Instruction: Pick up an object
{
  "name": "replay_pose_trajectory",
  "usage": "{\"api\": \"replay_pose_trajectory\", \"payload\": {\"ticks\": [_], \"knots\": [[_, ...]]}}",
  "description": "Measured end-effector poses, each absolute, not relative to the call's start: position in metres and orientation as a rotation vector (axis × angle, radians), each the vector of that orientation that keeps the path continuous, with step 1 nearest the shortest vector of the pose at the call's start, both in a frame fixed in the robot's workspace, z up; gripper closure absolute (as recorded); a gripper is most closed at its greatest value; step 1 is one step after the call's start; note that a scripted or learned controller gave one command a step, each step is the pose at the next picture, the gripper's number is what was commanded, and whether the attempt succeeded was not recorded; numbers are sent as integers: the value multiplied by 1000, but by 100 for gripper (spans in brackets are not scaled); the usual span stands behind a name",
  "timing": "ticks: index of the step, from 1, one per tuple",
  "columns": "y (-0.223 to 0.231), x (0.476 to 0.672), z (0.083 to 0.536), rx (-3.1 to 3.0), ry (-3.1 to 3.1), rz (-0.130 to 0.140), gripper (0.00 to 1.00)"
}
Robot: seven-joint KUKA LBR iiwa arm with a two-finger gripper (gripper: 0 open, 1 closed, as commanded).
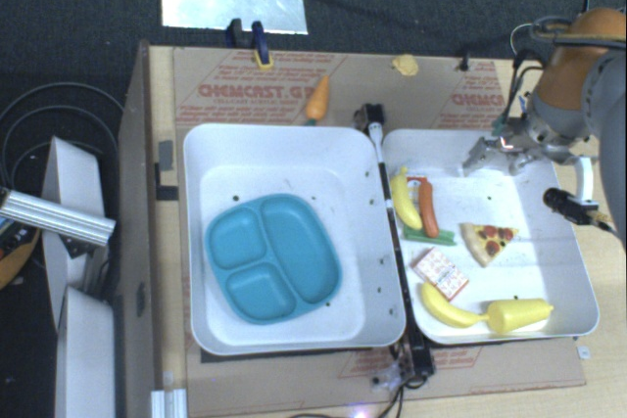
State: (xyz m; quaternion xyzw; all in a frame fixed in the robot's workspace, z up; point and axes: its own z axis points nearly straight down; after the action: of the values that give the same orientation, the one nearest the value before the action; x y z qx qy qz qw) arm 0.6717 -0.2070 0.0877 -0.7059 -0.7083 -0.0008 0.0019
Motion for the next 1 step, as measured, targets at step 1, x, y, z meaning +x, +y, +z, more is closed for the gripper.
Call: {"api": "replay_pose_trajectory", "payload": {"ticks": [1], "knots": [[-180,670,103,-2217,-2231,-4,0]]}}
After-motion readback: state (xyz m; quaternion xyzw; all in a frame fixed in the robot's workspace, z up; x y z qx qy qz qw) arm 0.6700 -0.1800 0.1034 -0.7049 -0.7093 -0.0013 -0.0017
